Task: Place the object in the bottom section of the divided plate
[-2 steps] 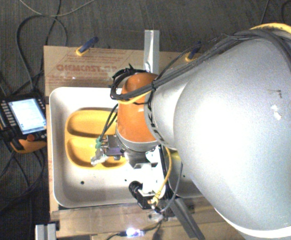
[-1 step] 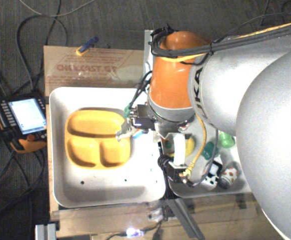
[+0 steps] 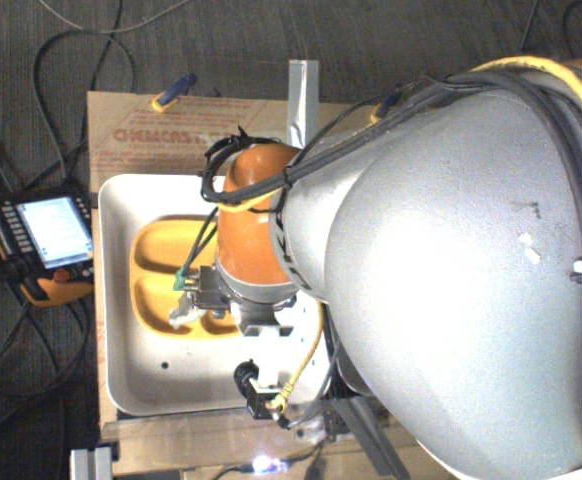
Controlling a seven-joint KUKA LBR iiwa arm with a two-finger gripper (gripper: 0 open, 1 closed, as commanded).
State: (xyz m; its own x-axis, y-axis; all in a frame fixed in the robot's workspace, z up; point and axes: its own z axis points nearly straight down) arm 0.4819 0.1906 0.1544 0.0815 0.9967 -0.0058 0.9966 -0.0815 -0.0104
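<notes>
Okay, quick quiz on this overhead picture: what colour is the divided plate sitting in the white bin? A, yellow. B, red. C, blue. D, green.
A: the divided plastic plate lying in the shallow white bin is yellow, and its sections show to the left of the arm's orange band.

Bulky pale grey arm [image 3: 441,268] shell; orange band [image 3: 253,223] just above claw; black cables [image 3: 233,168] looping over band; yellow cable [image 3: 306,363] trailing below; metal wrist flange.
</notes>
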